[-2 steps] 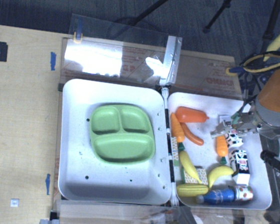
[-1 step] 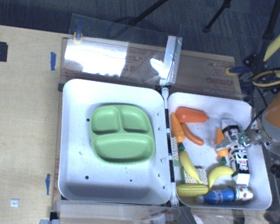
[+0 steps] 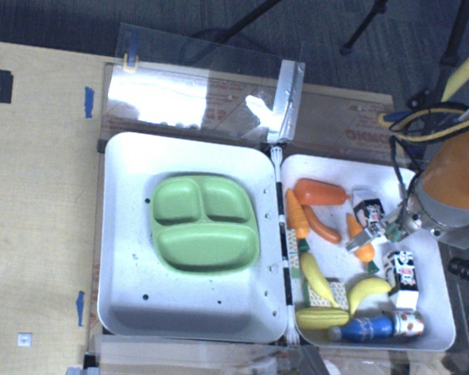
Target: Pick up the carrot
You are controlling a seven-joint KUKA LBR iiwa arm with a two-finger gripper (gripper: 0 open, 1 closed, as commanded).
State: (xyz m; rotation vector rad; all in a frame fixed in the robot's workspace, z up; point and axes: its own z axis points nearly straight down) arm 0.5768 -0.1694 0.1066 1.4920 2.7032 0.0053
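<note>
below the orange band of the arm (image 3: 463, 179), the tool (image 3: 370, 234) reaches into the right bin (image 3: 441, 332) from the right, and whether it is released or clenched i cannot tell. a small carrot (image 3: 364, 246) lies right at the tool's tip, touching or just under it; nothing is clearly gripped. further left in the same bin lie a larger carrot (image 3: 320, 192), another along the left wall (image 3: 298, 217) and a red-orange pepper (image 3: 325, 229). two bananas (image 3: 315, 277) (image 3: 367, 290), a corn cob (image 3: 321, 318) and a blue bottle (image 3: 374, 327) sit near the front. the left bin (image 3: 119, 237) holds a green divided plate (image 3: 205, 223).
</note>
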